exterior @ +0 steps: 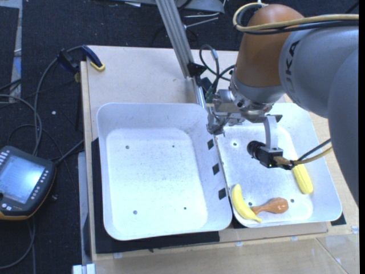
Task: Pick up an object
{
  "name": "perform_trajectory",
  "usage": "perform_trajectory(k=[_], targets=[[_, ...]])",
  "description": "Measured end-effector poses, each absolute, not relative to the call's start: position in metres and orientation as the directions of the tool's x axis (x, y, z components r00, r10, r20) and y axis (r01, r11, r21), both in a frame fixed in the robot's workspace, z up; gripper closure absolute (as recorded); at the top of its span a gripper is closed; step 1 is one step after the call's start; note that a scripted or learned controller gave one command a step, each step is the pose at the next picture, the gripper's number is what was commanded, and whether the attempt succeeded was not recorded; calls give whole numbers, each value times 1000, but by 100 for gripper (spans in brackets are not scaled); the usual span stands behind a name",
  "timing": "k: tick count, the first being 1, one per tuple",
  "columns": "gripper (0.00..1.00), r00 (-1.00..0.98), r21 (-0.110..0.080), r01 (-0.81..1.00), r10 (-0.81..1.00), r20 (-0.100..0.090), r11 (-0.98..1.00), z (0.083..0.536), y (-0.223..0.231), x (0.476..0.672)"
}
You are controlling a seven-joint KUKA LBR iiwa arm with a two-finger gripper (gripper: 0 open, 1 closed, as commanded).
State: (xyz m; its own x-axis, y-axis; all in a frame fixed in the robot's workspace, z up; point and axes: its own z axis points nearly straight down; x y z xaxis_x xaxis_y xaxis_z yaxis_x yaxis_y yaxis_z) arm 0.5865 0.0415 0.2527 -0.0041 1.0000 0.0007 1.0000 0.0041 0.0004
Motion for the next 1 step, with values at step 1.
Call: perform_trajectory(k=[1], targets=[[100, -5, -1, 1000, 1000, 1, 5, 251, 96, 592]])
